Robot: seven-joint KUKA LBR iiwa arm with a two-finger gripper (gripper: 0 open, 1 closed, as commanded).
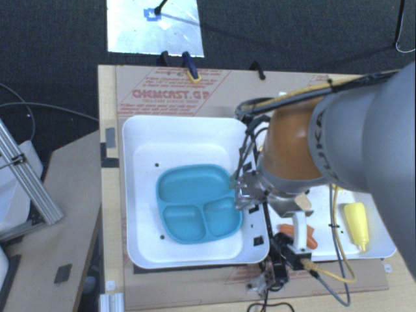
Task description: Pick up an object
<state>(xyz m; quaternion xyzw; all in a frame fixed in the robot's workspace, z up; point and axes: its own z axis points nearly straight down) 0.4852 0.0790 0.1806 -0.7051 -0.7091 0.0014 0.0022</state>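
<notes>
Blue tray (195, 203) lies flat in left bin (140, 174), my gripper (242, 197) at its right rim, grip state unreadable; approach step, next needs descent over that rim.

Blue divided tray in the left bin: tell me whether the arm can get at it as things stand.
Probably yes. The blue divided tray lies flat in the left bin with nothing on top, and the arm's wrist already hangs over its right edge.
</notes>
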